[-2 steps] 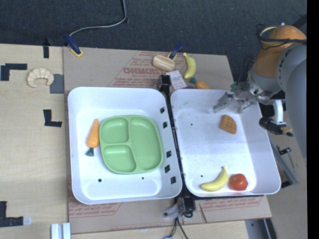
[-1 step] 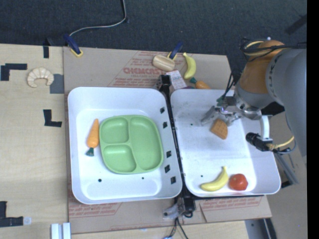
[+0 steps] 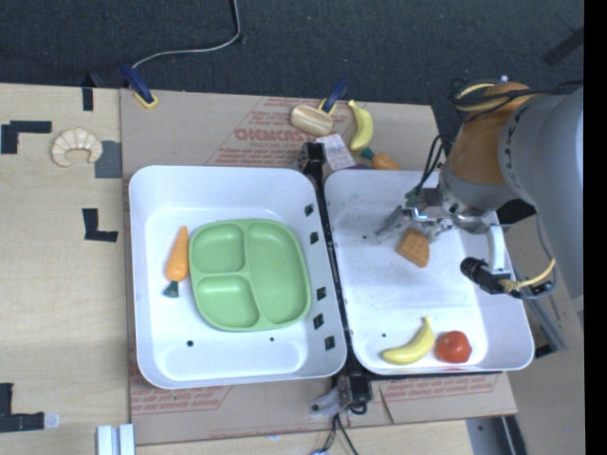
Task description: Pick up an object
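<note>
In the right bin [image 3: 493,316], my gripper [image 3: 403,227] hangs over the upper middle of the floor. Its fingers look spread open, and one grey finger [image 3: 387,226] points down-left. A small tan wafer-like piece [image 3: 413,247] lies just below the fingers, touching or nearly touching them; I see nothing clamped between them. A yellow banana [image 3: 408,344] and a red tomato [image 3: 454,346] rest side by side at the bin's front edge, well away from the gripper.
The left bin [image 3: 156,344] holds a green divided plate [image 3: 250,273] and an orange carrot [image 3: 177,254] along its left side. Behind the bins lie a bread roll [image 3: 311,118], a second banana [image 3: 360,126] and a small packet [image 3: 334,150]. A croissant [image 3: 78,146] sits far left.
</note>
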Action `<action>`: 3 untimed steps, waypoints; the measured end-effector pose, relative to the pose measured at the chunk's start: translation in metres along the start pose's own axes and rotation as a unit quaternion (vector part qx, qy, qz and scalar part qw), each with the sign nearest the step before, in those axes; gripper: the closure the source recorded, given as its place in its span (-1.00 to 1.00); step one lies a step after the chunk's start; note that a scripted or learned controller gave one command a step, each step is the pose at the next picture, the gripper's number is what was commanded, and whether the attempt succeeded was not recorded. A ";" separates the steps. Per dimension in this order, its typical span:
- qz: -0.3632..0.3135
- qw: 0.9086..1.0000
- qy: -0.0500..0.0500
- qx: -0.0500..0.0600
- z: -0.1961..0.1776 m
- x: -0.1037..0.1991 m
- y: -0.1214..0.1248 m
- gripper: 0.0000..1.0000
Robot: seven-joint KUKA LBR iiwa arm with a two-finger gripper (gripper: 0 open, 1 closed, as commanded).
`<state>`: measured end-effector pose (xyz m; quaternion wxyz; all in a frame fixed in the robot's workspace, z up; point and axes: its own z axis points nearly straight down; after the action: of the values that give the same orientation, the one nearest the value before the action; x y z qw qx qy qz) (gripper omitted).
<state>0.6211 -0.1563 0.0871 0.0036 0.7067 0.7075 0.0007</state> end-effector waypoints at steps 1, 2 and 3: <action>0.000 1.000 0.000 0.000 -0.010 0.000 0.000 1.00; 0.000 1.000 0.000 0.000 -0.010 0.000 0.000 -1.00; 0.000 1.000 0.001 0.001 0.000 0.034 -0.026 -1.00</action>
<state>0.5949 -0.1225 0.0866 0.0023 0.7068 0.7074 0.0004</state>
